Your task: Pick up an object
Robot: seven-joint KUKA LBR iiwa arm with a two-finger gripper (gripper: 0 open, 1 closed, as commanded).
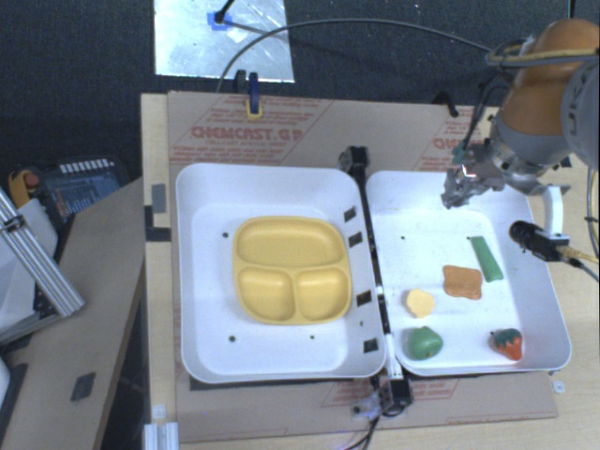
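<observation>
A green rounded object [424, 343] and a red-and-green one [507, 343] are lying at the near edge of the right bin [403, 223], with a yellow piece [420, 302], an orange piece [462, 282] and a green stick [486, 258] sitting behind them. Farther back, the gripper [459, 190] is hovering over the bin's far side; I cannot tell its opening

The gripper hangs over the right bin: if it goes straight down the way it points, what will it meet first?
Most likely the bare white floor of the right bin, near its far edge. The gripper points down there, and the green stick and orange piece lie nearer the camera, apart from that line. Its height is unclear.
</observation>
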